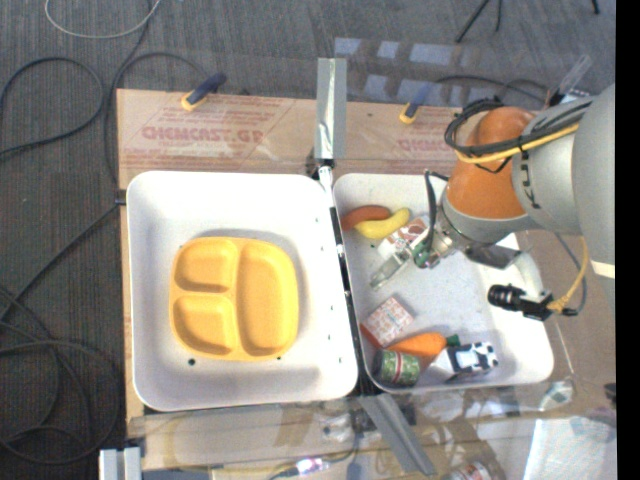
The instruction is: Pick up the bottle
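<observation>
Clear bottle [392, 264] lies at the right bin's [530, 368] 10 o'clock, under the gripper [425, 255]; its grip unreadable.

The worktop [230, 133] is covered by a brown cardboard sheet with faded red lettering along its far edge. Two shallow white bins sit on it side by side, touching at the middle: the left bin [160, 203] and the right bin [520, 353]. Two clamps, one [203, 90] at the far left and one [417, 105] at the far right, grip the cardboard's far edge.
</observation>
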Motion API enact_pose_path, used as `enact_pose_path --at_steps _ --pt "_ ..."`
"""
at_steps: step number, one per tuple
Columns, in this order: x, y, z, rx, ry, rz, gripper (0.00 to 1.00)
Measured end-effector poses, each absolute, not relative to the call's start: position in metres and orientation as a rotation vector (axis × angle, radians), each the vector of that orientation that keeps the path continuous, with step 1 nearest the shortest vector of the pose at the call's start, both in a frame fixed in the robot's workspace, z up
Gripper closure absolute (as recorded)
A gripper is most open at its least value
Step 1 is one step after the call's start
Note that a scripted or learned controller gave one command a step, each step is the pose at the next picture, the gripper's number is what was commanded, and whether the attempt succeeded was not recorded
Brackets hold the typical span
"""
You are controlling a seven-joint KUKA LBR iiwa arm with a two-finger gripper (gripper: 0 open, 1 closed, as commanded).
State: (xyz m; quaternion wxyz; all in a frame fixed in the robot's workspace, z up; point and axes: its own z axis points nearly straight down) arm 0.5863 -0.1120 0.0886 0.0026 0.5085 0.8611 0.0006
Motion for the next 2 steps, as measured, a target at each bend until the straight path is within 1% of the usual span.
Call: enact_pose_path --at_steps 1,2 --pt "0.534 -0.184 0.089 1.824 2.545 0.002 0.0" --pt "0.498 -0.124 0.091 1.895 2.477 -0.004 0.0"
